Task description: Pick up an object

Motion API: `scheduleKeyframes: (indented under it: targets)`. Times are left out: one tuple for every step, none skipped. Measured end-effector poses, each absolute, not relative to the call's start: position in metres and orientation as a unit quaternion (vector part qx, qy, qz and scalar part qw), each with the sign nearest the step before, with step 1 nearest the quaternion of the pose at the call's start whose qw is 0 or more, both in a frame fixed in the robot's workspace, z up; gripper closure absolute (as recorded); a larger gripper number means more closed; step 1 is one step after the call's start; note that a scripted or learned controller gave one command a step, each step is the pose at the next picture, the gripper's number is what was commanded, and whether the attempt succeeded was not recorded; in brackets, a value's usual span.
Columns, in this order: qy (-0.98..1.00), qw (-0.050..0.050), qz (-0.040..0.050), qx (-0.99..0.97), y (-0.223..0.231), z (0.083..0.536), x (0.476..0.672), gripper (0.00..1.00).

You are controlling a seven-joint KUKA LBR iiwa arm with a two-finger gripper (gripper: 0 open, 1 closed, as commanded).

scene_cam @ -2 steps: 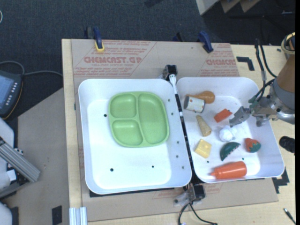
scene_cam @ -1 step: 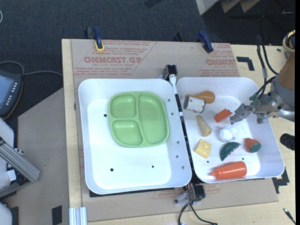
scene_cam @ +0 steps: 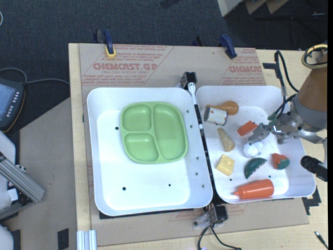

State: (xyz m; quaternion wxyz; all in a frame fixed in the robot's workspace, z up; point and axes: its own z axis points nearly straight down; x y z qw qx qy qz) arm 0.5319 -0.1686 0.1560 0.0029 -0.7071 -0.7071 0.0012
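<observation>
Over the right bin: tool (scene_cam: 258, 135) low among the toy food, grip state unreadable.

Near to far in the right bin (scene_cam: 296, 187): orange-red sausage-shaped piece (scene_cam: 254, 189) along the near rim; yellow cheese wedge (scene_cam: 226, 164), dark green piece (scene_cam: 255, 165) and red-and-green strawberry-like piece (scene_cam: 280, 161) in a row behind it; small white ball (scene_cam: 252, 150) just beside the tool tip, contact can't be judged; tan wedge (scene_cam: 225, 138) to its left; small red block (scene_cam: 246, 127) just far of the tool; grey-and-orange piece (scene_cam: 220, 111) farthest. Arm (scene_cam: 312, 108) enters from the right. Left bin (scene_cam: 104, 155) holds a green divided plate (scene_cam: 154, 133) toward its far side. Both bins sit on the desk (scene_cam: 156, 61).
</observation>
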Motion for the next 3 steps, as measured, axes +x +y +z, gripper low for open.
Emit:
scheduleKeyframes:
  targets:
    - [-0.707,0.004,0.0015,-0.707,-0.169,0.106,0.521,0.00]
    - [-0.707,0.002,0.0008,-0.707,-0.169,0.083,0.520,0.00]
    - [-0.707,0.000,-0.0004,-0.707,-0.169,0.095,0.521,1.00]
